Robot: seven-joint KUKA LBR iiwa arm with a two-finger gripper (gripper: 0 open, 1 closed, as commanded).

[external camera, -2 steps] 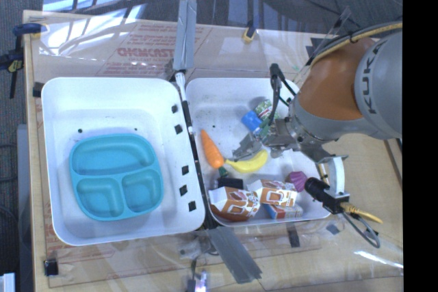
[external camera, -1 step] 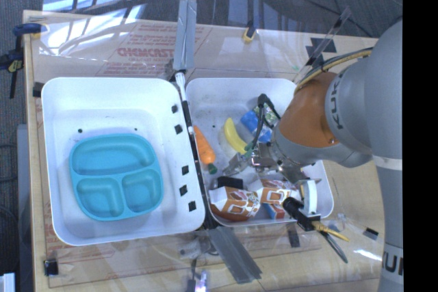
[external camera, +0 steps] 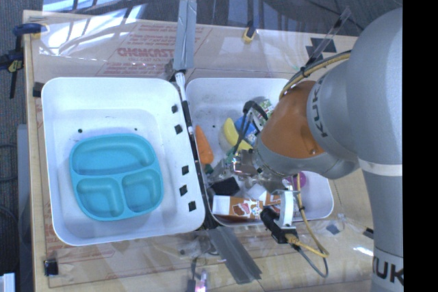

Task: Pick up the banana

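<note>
**Yellow banana sits in the right bin, half hidden by the wrist**

Yellow and smooth, the banana (external camera: 231,131) you want lies in the right bin (external camera: 205,96), toward its left-middle, with a short curved stretch of it showing. Just left of it you have a slim orange carrot-like piece (external camera: 204,145) lying along the bin's left wall. Blue and green bits touch the banana's right side, but you cannot tell what they are.

Your arm (external camera: 356,113) reaches in from the right, its matte grey casing bulking over the bin's right half and the glossy orange band (external camera: 291,126) sitting right above the clutter. The gripper (external camera: 239,164) is down among the items just near of the banana; the wrist covers it, so you cannot tell how it stands or whether it grips anything.

On the near side of that bin you will see a flat printed packet (external camera: 243,207) in brown and white, a small black block (external camera: 224,186) beside it, and a pink object (external camera: 301,181) peeking out under the arm. A yellow cable (external camera: 311,246) trails from the wrist over the near rim.

The left bin (external camera: 55,147) is white, shallow, with rounded corners, and holds a turquoise plastic divided tray (external camera: 116,174) with three compartments. Both bins rest on a pale bench (external camera: 102,51) with red printing under a clear sheet.
</note>
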